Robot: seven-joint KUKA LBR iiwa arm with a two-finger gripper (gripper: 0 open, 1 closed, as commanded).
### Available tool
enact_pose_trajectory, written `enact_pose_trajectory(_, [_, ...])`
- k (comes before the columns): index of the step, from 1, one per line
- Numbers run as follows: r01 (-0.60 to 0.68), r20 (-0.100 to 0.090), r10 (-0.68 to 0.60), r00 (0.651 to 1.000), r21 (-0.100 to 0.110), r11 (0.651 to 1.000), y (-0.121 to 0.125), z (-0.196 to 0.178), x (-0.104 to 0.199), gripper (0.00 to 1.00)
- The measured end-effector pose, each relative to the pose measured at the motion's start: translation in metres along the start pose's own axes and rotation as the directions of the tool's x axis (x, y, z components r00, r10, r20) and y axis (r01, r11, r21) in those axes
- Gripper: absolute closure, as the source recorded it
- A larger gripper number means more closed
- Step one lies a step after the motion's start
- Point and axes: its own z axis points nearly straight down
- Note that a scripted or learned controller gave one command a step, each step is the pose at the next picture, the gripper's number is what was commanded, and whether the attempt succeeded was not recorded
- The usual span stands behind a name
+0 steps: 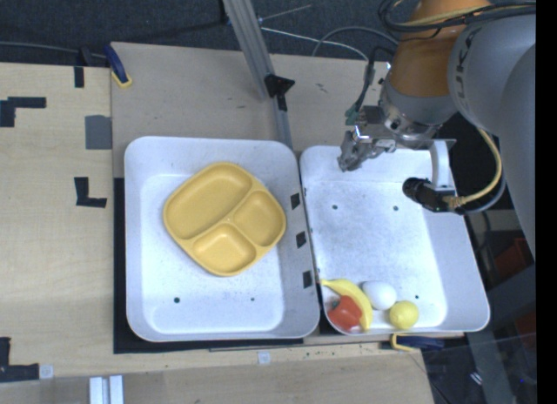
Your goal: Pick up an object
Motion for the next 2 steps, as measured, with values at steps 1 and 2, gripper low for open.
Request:
enact_pose_trajectory(1, [0.001, 0.000, -0.001, 1.000, 0.001, 1.000, -0.034, 0.001, 0.046, 1.00])
enact_pose_trajectory(2, [0.001, 0.000, -0.001, 1.000, 0.001, 1.000, -0.055, 0.009, 0.088, 1.00])
